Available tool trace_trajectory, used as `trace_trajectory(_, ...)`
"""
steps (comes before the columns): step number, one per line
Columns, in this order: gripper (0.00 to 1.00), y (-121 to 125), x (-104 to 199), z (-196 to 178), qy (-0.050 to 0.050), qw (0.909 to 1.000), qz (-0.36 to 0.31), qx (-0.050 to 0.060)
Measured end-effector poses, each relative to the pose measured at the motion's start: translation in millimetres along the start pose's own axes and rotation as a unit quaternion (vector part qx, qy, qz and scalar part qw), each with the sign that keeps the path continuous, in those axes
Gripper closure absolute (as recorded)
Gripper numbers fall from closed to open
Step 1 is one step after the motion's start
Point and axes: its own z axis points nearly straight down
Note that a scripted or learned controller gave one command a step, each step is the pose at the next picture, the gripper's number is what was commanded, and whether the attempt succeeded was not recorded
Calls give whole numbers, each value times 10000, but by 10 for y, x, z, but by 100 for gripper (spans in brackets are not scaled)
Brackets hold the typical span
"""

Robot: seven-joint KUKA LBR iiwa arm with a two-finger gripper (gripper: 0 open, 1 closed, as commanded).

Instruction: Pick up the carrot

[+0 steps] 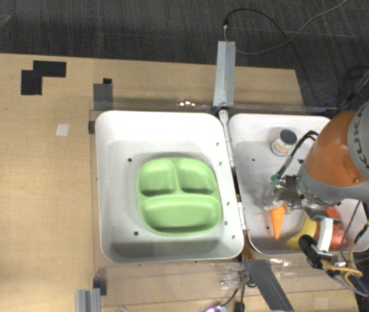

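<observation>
The carrot (276,221) is a short orange cone lying in the right bin (252,168), near its front wall, with the tip pointing toward the front. My gripper (280,197) hangs directly over the carrot's thick end, at or just above it. The grey and orange arm covers much of the bin's right half. From this angle I cannot make out whether the carrot is between the fingers.
A small round tin (282,142) stands at the back of the right bin. A yellow item (305,231) and a red and white item (330,233) lie right of the carrot, partly under the arm. The left bin (112,174) holds a green divided plate (177,195).
</observation>
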Motion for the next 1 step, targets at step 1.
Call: trace_trajectory(1,100,739,474,-857,-19,9998,-179,66)
